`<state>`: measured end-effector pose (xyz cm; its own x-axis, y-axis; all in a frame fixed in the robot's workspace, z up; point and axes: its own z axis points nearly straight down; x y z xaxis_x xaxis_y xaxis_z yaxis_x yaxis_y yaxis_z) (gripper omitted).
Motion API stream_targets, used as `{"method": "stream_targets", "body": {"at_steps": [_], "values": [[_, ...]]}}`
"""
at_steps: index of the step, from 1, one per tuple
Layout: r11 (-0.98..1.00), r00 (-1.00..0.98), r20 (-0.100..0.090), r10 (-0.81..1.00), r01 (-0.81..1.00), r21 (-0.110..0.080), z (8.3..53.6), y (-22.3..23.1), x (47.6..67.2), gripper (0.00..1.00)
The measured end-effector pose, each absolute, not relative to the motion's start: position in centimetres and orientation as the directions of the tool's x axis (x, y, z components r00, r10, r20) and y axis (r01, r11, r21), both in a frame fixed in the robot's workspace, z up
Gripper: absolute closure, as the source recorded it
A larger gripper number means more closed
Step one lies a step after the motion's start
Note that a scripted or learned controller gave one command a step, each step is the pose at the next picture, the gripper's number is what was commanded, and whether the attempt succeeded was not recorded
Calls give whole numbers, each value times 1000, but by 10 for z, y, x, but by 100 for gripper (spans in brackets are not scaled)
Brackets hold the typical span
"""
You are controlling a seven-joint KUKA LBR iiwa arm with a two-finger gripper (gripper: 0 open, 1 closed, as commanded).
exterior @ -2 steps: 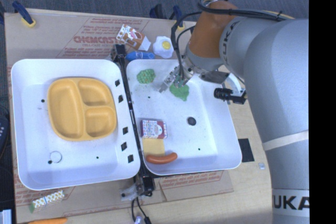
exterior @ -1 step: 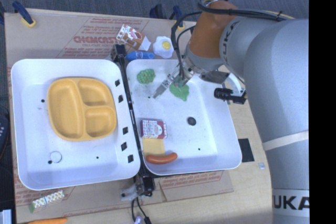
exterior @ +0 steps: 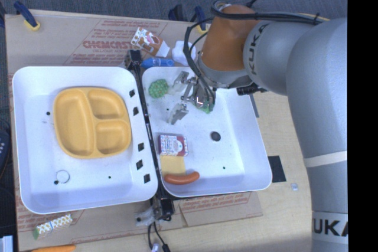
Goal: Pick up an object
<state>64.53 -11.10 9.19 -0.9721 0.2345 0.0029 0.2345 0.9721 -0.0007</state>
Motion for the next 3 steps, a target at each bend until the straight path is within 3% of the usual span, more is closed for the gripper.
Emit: {"method": "stream_targets", "body": {"at_steps": [2,3], "values": [[991,-991,-3,-131,-131,-1,93,-139,653,0],[937,-937,-2,-349,-349,-2,93,-209,657,0]]}}
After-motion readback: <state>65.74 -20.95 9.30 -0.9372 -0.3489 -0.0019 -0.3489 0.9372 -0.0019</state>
